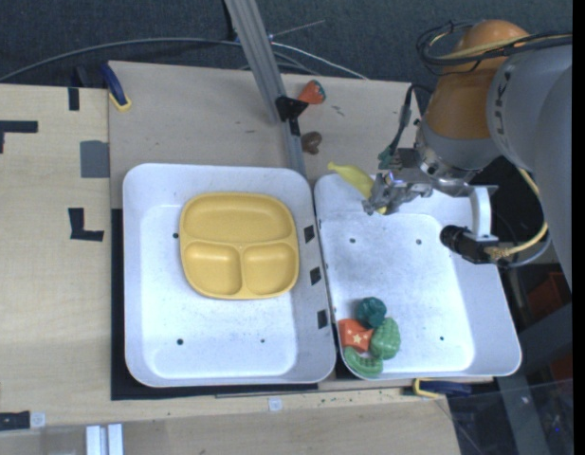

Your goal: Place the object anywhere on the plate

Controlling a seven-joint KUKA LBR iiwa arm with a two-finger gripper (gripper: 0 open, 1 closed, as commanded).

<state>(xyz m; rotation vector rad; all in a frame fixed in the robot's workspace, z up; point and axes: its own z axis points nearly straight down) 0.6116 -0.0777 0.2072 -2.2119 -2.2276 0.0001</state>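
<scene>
A yellow plate (pixel 240 243) with three compartments lies in the left bin (pixel 150 349), toward its far side. A small yellow banana-shaped object (pixel 349 174) rests on the far left rim of the right bin (pixel 463 349). My gripper (pixel 379 200) hangs right at that object's right end, touching or nearly touching it. In the right bin's near left corner sits a cluster of small toys: a dark teal one (pixel 372 310), a green one (pixel 384 339) and an orange-red one (pixel 355 335).
A grey metal pole (pixel 259 55) slants across the bench behind the bins. Near its foot lie a small orange-red piece (pixel 313 91) and a brown piece (pixel 312 142). Cables loop around the arm's orange band (pixel 467 74) at the right.
</scene>
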